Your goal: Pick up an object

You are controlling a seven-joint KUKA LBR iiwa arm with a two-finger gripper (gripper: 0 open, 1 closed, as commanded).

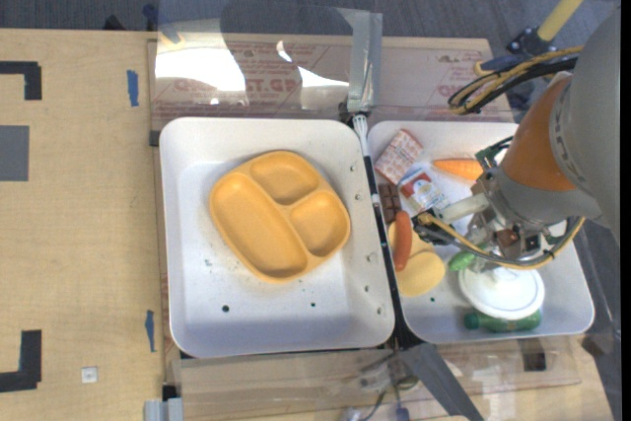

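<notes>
Two shallow white bins sit side by side on the tabletop (69, 212); the left bin (187, 311) holds a yellow divided plate (280, 213) with three compartments, lying slightly turned near the bin's middle; the right bin (572, 301) is crowded with small things, and the arm (557, 148), grey with an orange band, reaches down into it from the right. The gripper (490, 234) sits low over the middle of the right bin, ringed by yellow and black cables; whether it is open or closed cannot be told, and nothing can be seen held in it. Just below the gripper lies a white round lid-like object with a green rim (504, 296), near the bin's front edge; a small green piece (461, 261) lies beside it. Along the bin's left wall lie an orange-red oblong toy (401, 241) and, touching it below, a pale yellow rounded piece (422, 273). Toward the back of the bin lie a red-and-white printed packet (399, 155), a second small packet with blue print (422, 190), and an orange carrot-shaped item (458, 169) partly tucked under the arm. A clear plastic sheet (266, 54) stands behind the bins.
</notes>
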